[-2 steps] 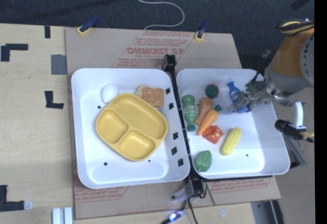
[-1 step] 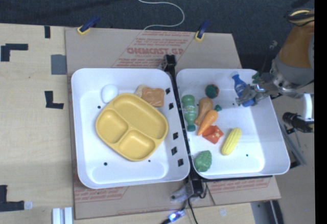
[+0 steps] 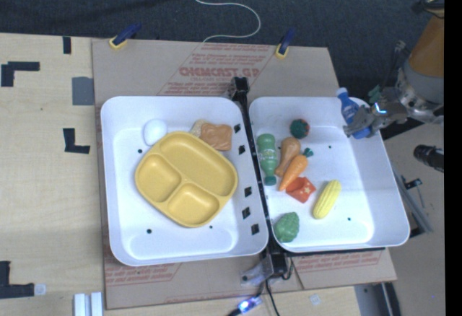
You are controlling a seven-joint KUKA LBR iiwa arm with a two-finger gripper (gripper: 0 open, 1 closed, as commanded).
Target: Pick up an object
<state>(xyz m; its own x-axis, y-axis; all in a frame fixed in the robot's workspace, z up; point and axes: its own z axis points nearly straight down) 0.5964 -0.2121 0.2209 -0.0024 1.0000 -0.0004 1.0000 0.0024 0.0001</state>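
Nearest the camera, along the near wall of the right bin point(image 3: 375, 231): a green leafy toy vegetable point(image 3: 286, 226), possibly lettuce or broccoli, too small to name firmly. Just beyond it, a yellow corn cob point(image 3: 326, 198) lying at a slant, and a red block point(image 3: 301, 189) touching the tip of an orange carrot point(image 3: 293, 172). Beside the carrot, a tan pear-like piece point(image 3: 289, 151), then a green cucumber point(image 3: 266, 157) running along the bin's left wall. Farther back, a dark red and green round piece point(image 3: 299, 128), apart from the rest.

Left bin point(image 3: 119, 185): a yellow divided plate point(image 3: 186, 178) with three compartments, lying at a slant across the middle. Behind it, toward the far wall, a white ball point(image 3: 154, 131) and a brown bread-like piece point(image 3: 216, 135), both close against the plate's far edge.

Over the far right corner of the right bin: gripper point(image 3: 356, 120), blue-tipped, on the grey arm point(image 3: 422, 80) reaching in from the right. Fingers too small and foreshortened here to tell whether spread or pressed together; nothing seen between them. All toys resting in the bins, below and left of the gripper.
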